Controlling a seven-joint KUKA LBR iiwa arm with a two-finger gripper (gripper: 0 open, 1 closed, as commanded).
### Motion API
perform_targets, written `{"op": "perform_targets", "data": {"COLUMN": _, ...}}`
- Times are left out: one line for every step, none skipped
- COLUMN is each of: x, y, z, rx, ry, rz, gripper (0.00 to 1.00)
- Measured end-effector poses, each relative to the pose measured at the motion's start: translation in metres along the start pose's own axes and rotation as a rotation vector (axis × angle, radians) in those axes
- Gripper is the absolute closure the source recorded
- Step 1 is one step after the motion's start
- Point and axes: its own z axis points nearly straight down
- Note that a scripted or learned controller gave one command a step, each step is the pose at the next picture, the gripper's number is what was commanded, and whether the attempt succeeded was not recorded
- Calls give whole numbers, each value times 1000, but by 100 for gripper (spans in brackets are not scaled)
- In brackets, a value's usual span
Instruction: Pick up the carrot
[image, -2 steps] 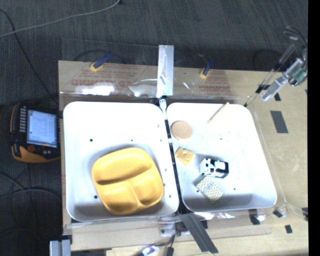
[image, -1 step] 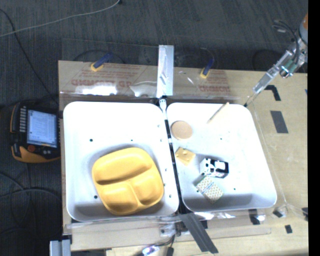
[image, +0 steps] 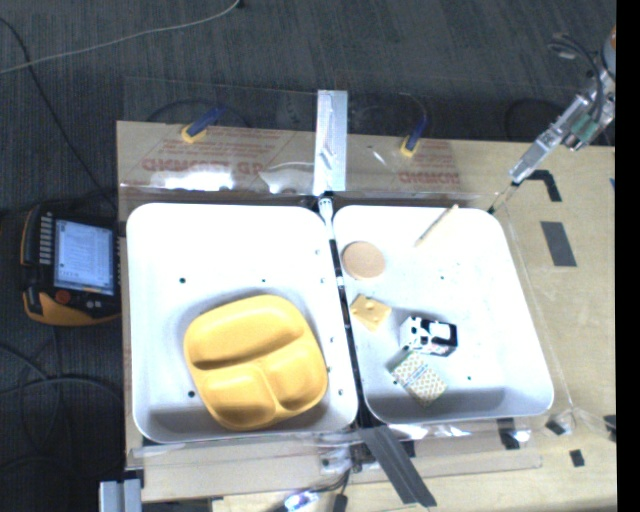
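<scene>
Five small things lie in the right bin (image: 520, 300), and I cannot tell for certain which of them is the carrot. The likeliest by colour is the round orange-tan disc (image: 363, 260), perhaps a slice, lying flat near the bin's rear left corner, just beside the divide between the bins. The others are one yellow block (image: 369, 313), one black-and-white piece (image: 430, 335), one patterned packet (image: 420, 378) and one thin pale stick (image: 436, 226) lying at a slant toward the rear wall.

If the disc is the target, I judge it light and stiff, likely a toy, smooth enough to slip. Lying flat, it offers little height, so the hold should span its width at the rim, coming straight down. The bin wall on its left leaves little room on that side, so closing front to rear looks safer.

One pincer (image: 522, 170) hangs over the bench (image: 580, 330) beyond the right bin's rear right corner, well apart from the disc. Whether it is apart or together cannot be told; it carries nothing that I can see.

There are two bins in all. The left bin (image: 160, 260) holds one yellow divided tray (image: 255, 358). Two yellow clips (image: 200, 124) stand at the bench's rear edge, and one handheld screen unit (image: 75, 262) rests off to the left.
</scene>
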Motion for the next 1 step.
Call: {"op": "perform_targets", "data": {"x": 0, "y": 1, "z": -10, "rx": -1, "ry": -4, "rz": 0, "gripper": 100}}
